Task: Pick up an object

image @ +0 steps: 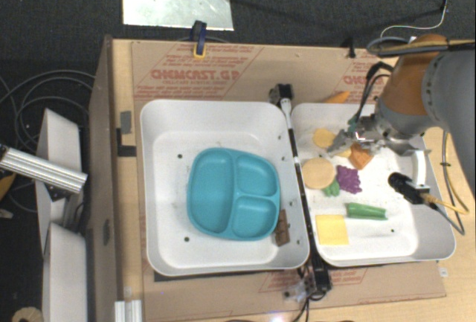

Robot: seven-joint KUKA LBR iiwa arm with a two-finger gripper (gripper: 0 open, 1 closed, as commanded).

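1. Far to the gripper's (355, 136) left, the teal divided plate (233, 193) lies in the left bin (160, 187), out of play.
2. Directly beneath it, the right bin (428, 239) holds crowded toy food.
3. Just below it, the orange piece (361, 158) touches the purple grapes (348, 179); a grab there could catch both or slip.
4. Whether the gripper is open or closed, I cannot tell.

"CHEMCAST" printed in red on cardboard sheet (195, 75)
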